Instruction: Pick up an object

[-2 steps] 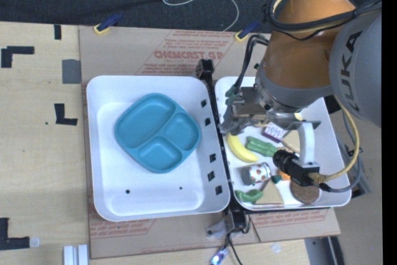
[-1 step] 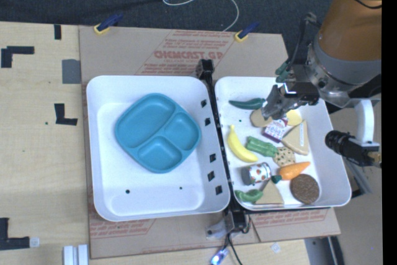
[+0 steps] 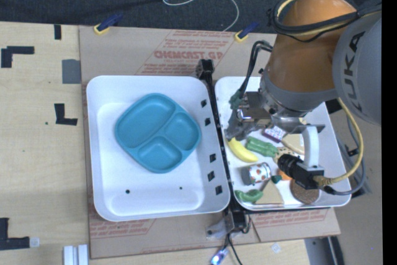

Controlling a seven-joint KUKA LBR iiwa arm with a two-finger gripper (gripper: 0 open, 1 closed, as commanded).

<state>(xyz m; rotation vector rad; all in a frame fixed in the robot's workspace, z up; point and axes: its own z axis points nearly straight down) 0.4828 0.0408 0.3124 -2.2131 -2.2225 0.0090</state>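
The arm's orange band (image 3: 308, 28) rises closest to the camera, over the right bin (image 3: 338, 149). Below it the gripper (image 3: 243, 116) hangs low at that bin's left side; its state cannot be told. Just near of it lie a yellow banana (image 3: 240, 151) and green toy (image 3: 263, 148). The left bin (image 3: 105, 133) holds a blue divided plate (image 3: 157, 132).

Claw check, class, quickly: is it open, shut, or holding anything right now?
Claw: cannot be told; it is over the right bin, above the banana.
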